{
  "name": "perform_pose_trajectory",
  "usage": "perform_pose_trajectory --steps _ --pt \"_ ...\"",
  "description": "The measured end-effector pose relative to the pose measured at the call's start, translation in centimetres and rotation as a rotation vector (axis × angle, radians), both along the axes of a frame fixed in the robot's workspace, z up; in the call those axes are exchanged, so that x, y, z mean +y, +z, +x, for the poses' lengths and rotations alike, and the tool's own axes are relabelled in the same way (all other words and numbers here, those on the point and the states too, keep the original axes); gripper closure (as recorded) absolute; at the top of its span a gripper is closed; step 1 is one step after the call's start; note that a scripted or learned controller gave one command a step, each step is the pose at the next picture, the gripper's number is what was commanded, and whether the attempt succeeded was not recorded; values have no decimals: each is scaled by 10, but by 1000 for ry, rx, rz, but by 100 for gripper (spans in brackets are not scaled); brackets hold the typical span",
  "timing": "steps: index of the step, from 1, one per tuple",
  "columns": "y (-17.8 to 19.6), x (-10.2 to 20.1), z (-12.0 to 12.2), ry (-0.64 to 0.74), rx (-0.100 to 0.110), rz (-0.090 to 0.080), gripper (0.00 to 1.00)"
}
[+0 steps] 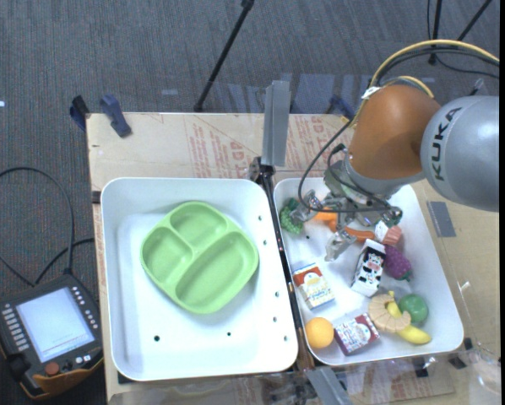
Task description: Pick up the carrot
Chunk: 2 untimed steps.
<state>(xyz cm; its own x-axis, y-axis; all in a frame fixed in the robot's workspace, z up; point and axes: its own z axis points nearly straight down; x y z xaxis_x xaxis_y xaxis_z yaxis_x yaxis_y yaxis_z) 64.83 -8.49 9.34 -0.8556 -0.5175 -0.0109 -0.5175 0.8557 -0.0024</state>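
The carrot (324, 219) is an orange piece lying in the upper left part of the right bin (438, 298). Most of it is hidden under the arm's wrist. My gripper (347, 229) is down low in that bin, directly over the carrot and close to it. The orange band and grey wrist block the view of the contact. I cannot tell whether the carrot is held.
Around the carrot lie a green leafy vegetable (290, 218), a cow-patterned carton (371, 270) and purple grapes (397, 262). Nearer the front are a small red box (313, 285), an orange (319, 332), a red packet (355, 333) and a banana (414, 336). The left bin (126, 344) holds a green divided plate (200, 256).
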Motion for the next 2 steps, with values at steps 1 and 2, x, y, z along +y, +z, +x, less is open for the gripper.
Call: perform_pose_trajectory --steps 1,2 --pt "7 1 1 -4 0 3 100" --pt "112 -59 -32 193 5 -3 100"
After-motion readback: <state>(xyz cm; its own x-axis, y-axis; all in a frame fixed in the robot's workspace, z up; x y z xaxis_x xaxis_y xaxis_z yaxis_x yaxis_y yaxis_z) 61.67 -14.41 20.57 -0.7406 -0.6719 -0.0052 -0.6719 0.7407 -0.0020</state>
